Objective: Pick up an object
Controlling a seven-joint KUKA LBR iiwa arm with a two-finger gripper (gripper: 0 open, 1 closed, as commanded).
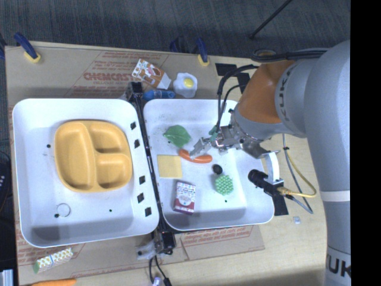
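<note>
Hovering low in the right bin (256,210) with gripper (205,143) just above the orange carrot (196,157) beside the green leaf (177,134), jaw state impossible to tell, nothing visibly lifted, grasp and raise apparently still to come.

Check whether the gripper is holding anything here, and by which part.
Cannot be told. The gripper sits low in the right white bin, just above the orange carrot-shaped toy, but no object shows between its fingers.
</note>
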